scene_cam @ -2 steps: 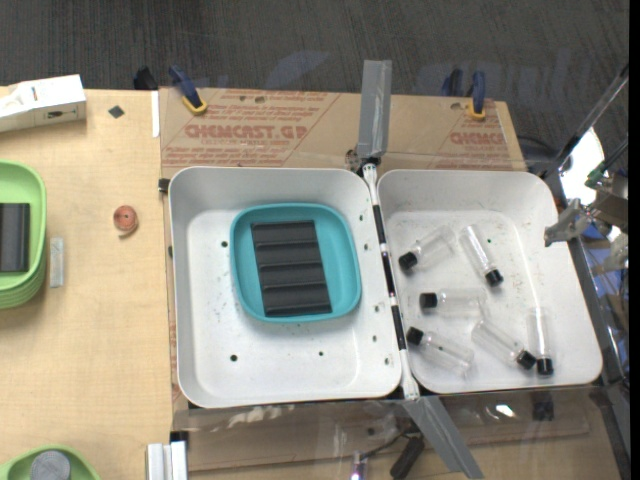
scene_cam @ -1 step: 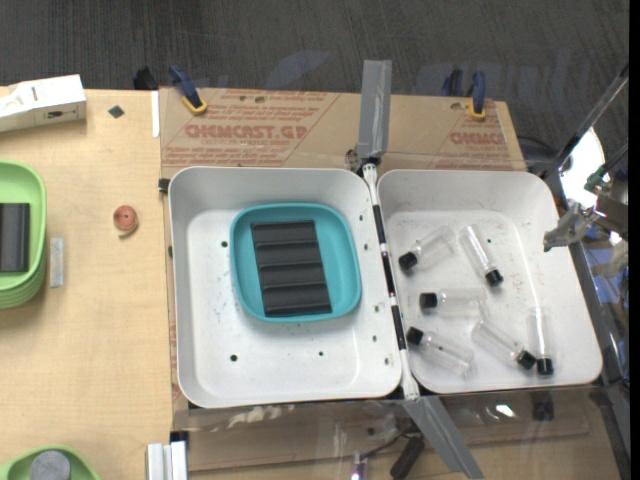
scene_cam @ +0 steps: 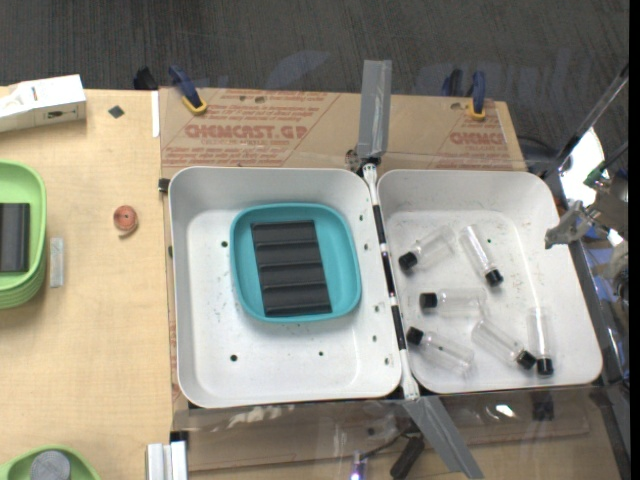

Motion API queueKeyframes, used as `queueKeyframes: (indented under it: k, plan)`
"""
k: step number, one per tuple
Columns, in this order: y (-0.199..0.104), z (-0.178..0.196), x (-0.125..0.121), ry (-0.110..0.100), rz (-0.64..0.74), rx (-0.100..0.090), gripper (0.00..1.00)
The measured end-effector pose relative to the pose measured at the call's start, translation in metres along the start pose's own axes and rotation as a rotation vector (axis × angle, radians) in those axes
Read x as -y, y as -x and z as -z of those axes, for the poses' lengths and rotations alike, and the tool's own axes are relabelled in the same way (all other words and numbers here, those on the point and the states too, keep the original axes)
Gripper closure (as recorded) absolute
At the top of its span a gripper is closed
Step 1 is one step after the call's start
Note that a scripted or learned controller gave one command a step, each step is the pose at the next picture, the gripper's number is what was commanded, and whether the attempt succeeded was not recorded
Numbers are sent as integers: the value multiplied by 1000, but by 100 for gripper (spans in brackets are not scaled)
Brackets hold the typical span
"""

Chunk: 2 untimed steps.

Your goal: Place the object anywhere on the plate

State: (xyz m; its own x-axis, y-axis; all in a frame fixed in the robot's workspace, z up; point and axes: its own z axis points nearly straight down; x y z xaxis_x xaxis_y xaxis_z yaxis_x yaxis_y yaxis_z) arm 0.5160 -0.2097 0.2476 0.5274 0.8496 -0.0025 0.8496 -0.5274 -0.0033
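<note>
- Six clear tubes point(scene_cam: 481, 252) with black caps lie scattered in the white bin point(scene_cam: 570, 363) to the right of the plate. All lie flat, at different angles, and none is on the plate.
- One teal plate point(scene_cam: 345, 268), square with rounded corners, sits in the left white bin point(scene_cam: 200, 368), holding a black ribbed block point(scene_cam: 290, 266) in its middle.
- The tube closest to the plate has its cap point(scene_cam: 407, 261) turned toward the plate, just past the divider between the bins.
- A grey piece that seems to be the gripper point(scene_cam: 573, 226) pokes in well to the right of the plate, at the far rim of the tubes' bin; I cannot tell whether it is spread or closed, and no tube is seen in it.
- Left of the plate, on the wooden bench point(scene_cam: 90, 368), lie a small reddish disc point(scene_cam: 124, 218) and a stack of green bowls point(scene_cam: 30, 183).
- Behind the plate lies brown cardboard point(scene_cam: 250, 128).
</note>
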Motion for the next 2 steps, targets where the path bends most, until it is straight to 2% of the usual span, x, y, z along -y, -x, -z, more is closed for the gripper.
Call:
queueKeyframes:
  k: [1,2]
  plan:
    - [-9,3,7,0,-20,-1,0]
    - [-5,-10,0,-2,-23,1,0]
